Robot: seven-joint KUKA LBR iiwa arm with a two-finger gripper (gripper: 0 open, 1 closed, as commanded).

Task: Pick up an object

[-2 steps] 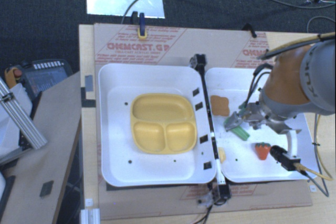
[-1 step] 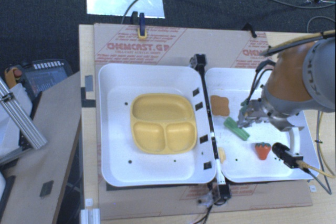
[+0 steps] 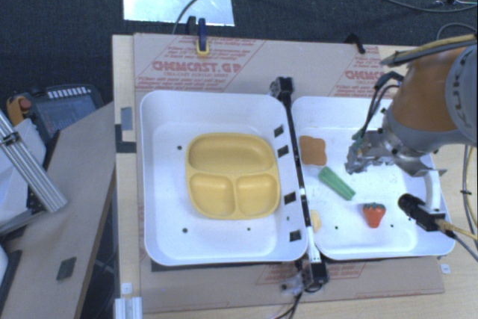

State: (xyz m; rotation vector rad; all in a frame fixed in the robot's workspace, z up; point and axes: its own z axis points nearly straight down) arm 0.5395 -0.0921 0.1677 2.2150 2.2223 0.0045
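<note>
Nearest the lower rim of the right bin (image 3: 373,250) lies a small pale bit (image 3: 316,221), then a strawberry toy (image 3: 374,214). Next comes the green stick (image 3: 337,184) (long axis slanting up-left to down-right), just below-left of the gripper (image 3: 357,160), whose finger state I cannot tell. Farther left lies a brown piece (image 3: 313,151); a yellow tray (image 3: 231,175) fills the left bin (image 3: 160,160).

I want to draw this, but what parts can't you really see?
- Claw, camera view: blurry and dark; its grip can't be made out.
- Arm: cut off by the right edge.
- Small yellow piece: tucked against the bin's wall; too small to name.
- Bench's near corners: cut off by clutter.
</note>
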